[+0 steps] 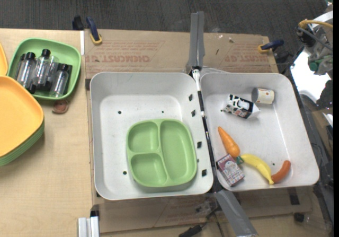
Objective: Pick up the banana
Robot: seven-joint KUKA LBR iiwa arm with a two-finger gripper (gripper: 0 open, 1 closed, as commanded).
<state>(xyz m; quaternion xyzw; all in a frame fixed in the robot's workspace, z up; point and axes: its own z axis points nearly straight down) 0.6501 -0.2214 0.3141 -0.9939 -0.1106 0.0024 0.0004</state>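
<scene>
Banana (258,166) is lying in the right bin (296,124), near its front wall, between the carrot (229,142) and a small orange sausage-shaped item (281,171), with a patterned packet (230,171) just beside its left end. A green divided tray (160,152) is sitting in the left bin (106,124). End effector state: cannot tell.

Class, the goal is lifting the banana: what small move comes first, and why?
Probably bring the pincer in above the right bin's front, over the banana. It lies crowded there: carrot at its left end, small orange sausage-shaped piece at its right.
</scene>
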